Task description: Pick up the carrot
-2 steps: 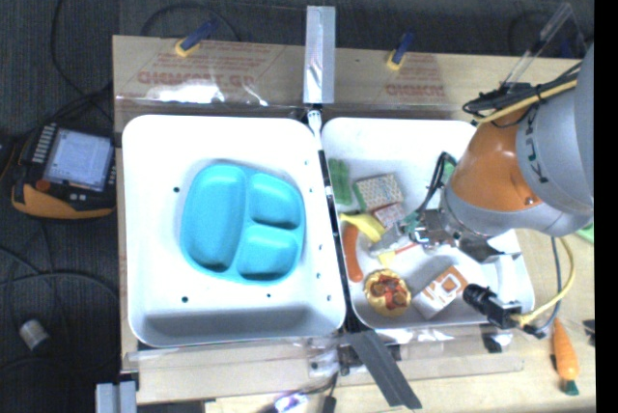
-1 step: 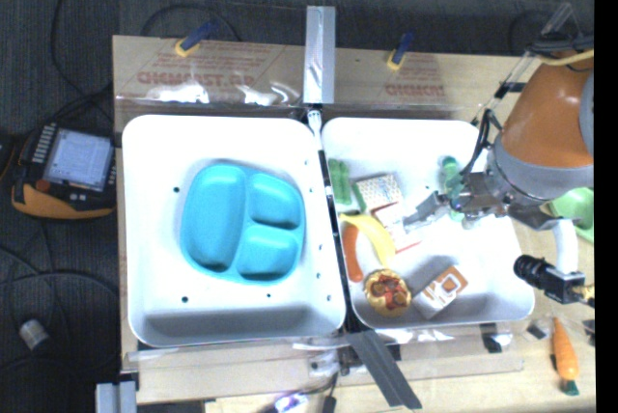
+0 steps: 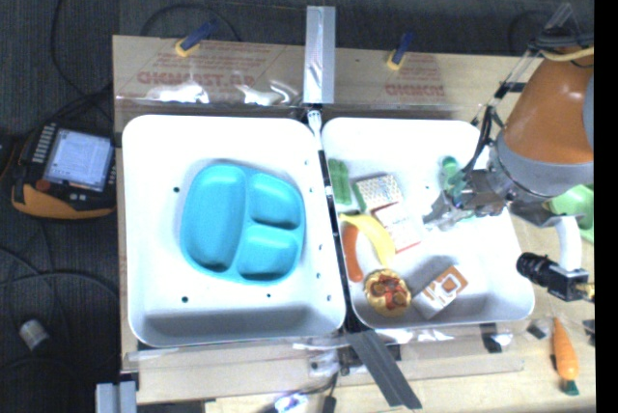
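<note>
Orange-banded arm point(image 3: 546, 126) overhead at right, gripper point(image 3: 454, 208) low over right bin point(image 3: 502, 305), grip width impossible to judge. Slim orange carrot point(image 3: 351, 252) near bin's left wall, touching banana point(image 3: 375, 237). Probably light, stiff, smooth; best pinched across mid-length.

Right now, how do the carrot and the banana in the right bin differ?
The carrot is orange, the banana yellow. The carrot is thinner and nearly straight; the banana is thicker and curved. The carrot lies nearer the right bin's left wall than the banana. Both lie flat, side by side.
</note>
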You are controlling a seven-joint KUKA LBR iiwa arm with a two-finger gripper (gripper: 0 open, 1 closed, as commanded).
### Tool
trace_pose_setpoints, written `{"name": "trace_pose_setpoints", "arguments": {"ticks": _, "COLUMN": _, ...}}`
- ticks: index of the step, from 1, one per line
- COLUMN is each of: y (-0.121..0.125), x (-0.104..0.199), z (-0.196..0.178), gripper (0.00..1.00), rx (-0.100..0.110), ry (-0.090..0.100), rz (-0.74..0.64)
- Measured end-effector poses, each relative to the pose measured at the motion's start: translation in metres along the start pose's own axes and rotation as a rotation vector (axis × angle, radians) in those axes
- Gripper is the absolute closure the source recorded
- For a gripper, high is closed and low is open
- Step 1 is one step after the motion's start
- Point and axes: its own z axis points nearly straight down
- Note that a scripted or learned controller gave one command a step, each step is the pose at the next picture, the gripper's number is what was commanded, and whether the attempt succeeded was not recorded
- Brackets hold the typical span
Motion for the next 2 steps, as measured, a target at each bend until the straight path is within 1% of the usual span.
{"name": "trace_pose_setpoints", "arguments": {"ticks": 1, "y": -0.0011, "x": 0.0775, "z": 0.0135, "gripper": 1.0, "rx": 0.0, "ry": 0.001, "rz": 0.341}}
{"name": "trace_pose_setpoints", "arguments": {"ticks": 2, "y": -0.0017, "x": 0.0782, "z": 0.0061, "gripper": 1.0, "rx": 0.006, "ry": 0.0, "rz": 0.339}}
